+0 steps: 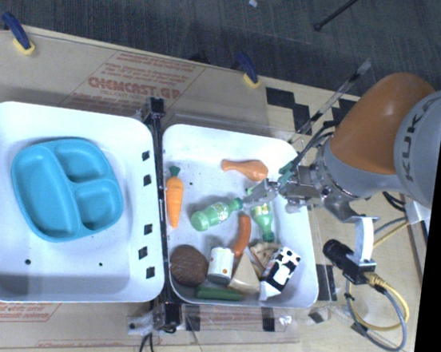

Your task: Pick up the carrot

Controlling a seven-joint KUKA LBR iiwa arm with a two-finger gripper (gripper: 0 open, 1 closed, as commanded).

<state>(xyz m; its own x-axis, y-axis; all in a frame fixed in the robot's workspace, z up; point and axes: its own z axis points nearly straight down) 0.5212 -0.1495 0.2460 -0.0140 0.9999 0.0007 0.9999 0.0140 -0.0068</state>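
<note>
right bin (209,141) | carrot (173,196) at left wall | claw (271,191) blurred, grip unreadable

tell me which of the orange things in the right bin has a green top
The carrot by the bin's left wall: green leafy top, pointing away from the camera. The chicken drumstick and the sausage have none.

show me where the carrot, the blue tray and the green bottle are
carrot (173,199): camera view, middle of its orange body.
blue tray (29,183): camera view, its large left compartment.
green bottle (214,215): camera view, middle of its body.
</note>
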